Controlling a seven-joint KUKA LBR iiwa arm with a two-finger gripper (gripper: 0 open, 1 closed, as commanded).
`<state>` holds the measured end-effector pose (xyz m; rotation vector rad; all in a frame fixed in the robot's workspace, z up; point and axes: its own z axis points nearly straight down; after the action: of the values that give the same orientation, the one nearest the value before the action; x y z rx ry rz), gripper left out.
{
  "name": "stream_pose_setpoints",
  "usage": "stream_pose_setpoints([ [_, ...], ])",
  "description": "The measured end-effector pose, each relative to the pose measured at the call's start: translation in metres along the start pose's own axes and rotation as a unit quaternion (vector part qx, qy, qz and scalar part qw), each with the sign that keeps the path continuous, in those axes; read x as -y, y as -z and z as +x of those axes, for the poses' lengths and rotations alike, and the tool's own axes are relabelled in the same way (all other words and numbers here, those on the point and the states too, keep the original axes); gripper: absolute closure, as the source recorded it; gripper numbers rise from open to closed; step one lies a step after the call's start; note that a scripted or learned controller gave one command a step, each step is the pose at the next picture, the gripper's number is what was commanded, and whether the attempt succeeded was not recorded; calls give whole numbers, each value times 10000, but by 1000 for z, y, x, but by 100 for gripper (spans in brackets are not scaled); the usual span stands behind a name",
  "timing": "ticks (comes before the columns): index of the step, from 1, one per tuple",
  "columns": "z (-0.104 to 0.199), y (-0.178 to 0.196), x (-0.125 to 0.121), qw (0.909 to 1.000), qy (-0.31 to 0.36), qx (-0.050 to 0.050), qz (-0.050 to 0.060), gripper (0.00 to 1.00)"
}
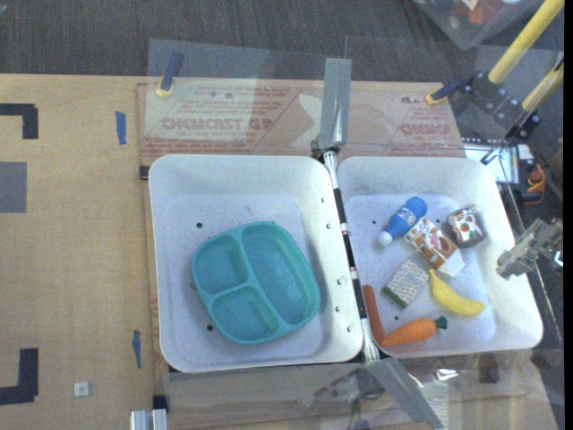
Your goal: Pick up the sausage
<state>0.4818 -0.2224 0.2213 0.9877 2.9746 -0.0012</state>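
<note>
Left white plastic bin [170, 240] carries a teal three-compartment plate [256, 281]. In the right white bin [510, 267], a slim reddish-brown sausage [371, 313] lies along the left wall, touching an orange carrot [413, 331]. A yellow banana [455, 298] lies nearby, a blue-and-white bottle [402, 219] farther back. The grey gripper [528, 249] hangs over the right rim.

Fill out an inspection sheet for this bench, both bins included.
Surface: wooden bench bearing left bin and right bin.
Job's things: sausage, thin and reddish, against right bin's left wall.
Clutter: teal plate in left bin; blue bottle, banana, carrot, small cartons in right bin.
Grippers: gripper over right bin's right rim.
Cables: nothing seen.
Surroundings: grey carpet.
</note>
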Motion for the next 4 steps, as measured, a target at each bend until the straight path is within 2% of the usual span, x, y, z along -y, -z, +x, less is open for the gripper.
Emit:
stream_pose_setpoints([
  [2, 1, 0, 0, 9976, 690, -22, 2, 100],
  [3, 0, 6, 0, 9961, 881, 3, -1, 100],
  [4, 0, -6, 0, 9926, 1217, -25, -1, 100],
])
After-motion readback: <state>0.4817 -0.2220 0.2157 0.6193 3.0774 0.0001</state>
